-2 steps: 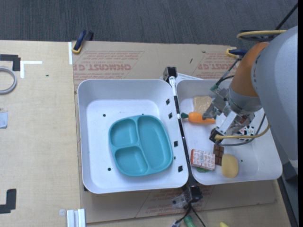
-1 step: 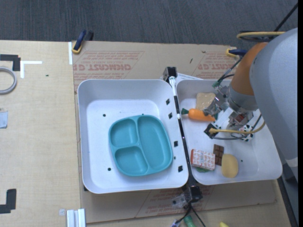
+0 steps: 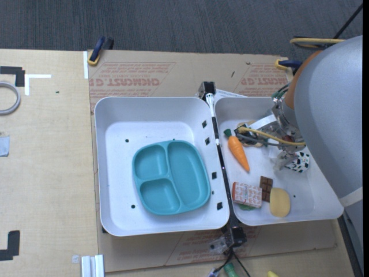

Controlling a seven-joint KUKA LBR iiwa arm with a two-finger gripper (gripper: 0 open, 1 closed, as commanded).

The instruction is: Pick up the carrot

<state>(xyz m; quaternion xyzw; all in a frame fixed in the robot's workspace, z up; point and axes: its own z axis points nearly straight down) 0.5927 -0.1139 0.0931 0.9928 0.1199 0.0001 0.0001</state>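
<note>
In the right-hand shallow white bin [image 3: 314, 196], the orange toy carrot with a green top [image 3: 238, 153] lies flat on the floor close to the wall shared with the neighbouring bin. Its green end points to the far side and its tip to the near side. Nothing is touching it.

The claw [image 3: 285, 149] on the grey arm [image 3: 334, 114] hangs over the same bin, just to the right of the carrot and apart from it. Whether the claw is apart or together cannot be told from this angle; no item is seen in it.

A small black-and-white spotted object [image 3: 298, 163] sits just beside the claw. Nearer the front wall lie a pink patterned rectangular block [image 3: 247, 194], a small brown segmented piece [image 3: 266, 188] touching it, and a pale yellow rounded object [image 3: 280, 202].

The left-hand shallow white bin [image 3: 115, 154] holds a teal three-compartment plastic plate [image 3: 171, 176]. Both bins rest on the light wooden table [image 3: 46, 183].
</note>
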